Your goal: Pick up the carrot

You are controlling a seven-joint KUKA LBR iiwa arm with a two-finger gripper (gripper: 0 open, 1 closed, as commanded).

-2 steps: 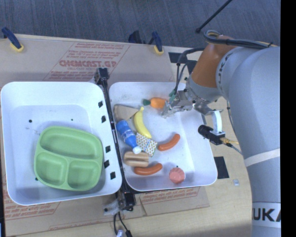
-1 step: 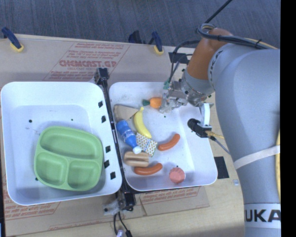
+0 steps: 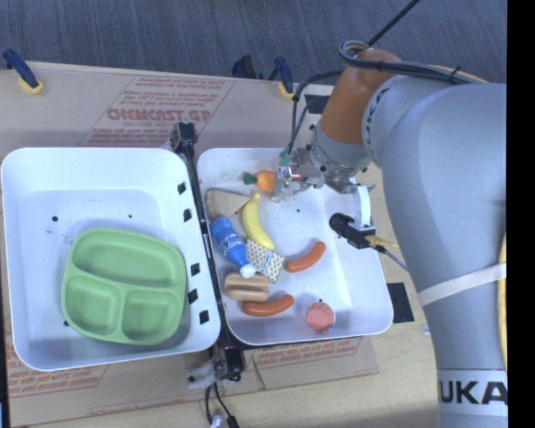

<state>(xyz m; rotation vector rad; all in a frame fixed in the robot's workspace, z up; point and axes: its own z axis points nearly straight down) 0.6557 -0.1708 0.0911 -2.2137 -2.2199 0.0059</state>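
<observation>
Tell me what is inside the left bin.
Inside the left bin lies one green divided plate with three compartments, nothing on it. Whatever is under the plate is covered and cannot be seen.

Bench – brown printed board – bears two white bins.

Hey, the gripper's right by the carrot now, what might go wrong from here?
The carrot lies near the right bin's far wall, so the gripper may bump that wall or push the carrot against it. The banana lies just in front; a wide approach could nudge it. The carrot is small and rounded, so it might slip aside.
</observation>
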